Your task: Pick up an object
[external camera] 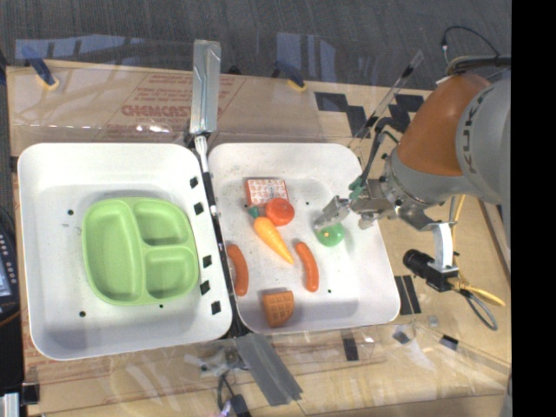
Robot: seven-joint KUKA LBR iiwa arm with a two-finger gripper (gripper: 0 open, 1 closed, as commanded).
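Observation:
The right bin [369, 272] holds several toy foods. A small green round piece [330, 235] lies near its right side. My gripper [349, 213] hangs just above and slightly right of this green piece, open, with nothing between its fingers. Further left lie a red tomato [279, 211], an orange carrot [273, 240] and a patterned pink box [266, 189]. A red-orange sausage [307, 266] lies below the carrot. Another sausage [237, 269] rests by the left wall. An orange waffle piece [278, 307] sits at the front.
The left bin [43, 189] holds a green divided plate [139, 250]. The arm comes in over the right bin's right rim. A metal strip [205, 89] runs back from the gap between the bins.

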